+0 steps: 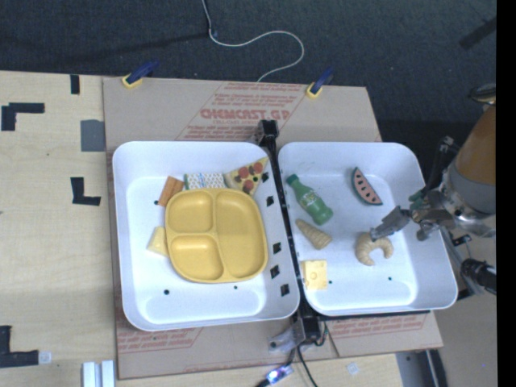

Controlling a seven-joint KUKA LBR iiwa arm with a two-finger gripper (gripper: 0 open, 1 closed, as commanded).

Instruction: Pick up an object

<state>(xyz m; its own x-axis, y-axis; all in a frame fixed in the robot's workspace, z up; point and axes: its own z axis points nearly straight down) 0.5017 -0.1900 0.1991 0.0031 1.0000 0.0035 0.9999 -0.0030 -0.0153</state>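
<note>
Croissant position: croissant [373, 247] lies in the right bin [403, 297], lower right part of the frame, just left and below the gripper [389, 225].
Gripper: it reaches from the right edge of the frame; its dark tip is at the upper edge of the croissant, maybe touching it.
Jaw state: I cannot tell how far they are open; nothing is seen between them.
Long axis: croissant is a curved crescent, its horns point down and its back is up toward the tip.
Judgement: coming move probably needs a short descent to the lower left, closing across the narrow back.
Materials: croissant looks like tan matte plastic; green bottle [310, 199] is smooth and glossy; watermelon slice [365, 185] is flat, red with grey rind; cone [314, 234] is ribbed and pale.
Left bin [129, 216]: yellow divided plate [217, 235], smooth plastic, well apart from the arm.
</note>
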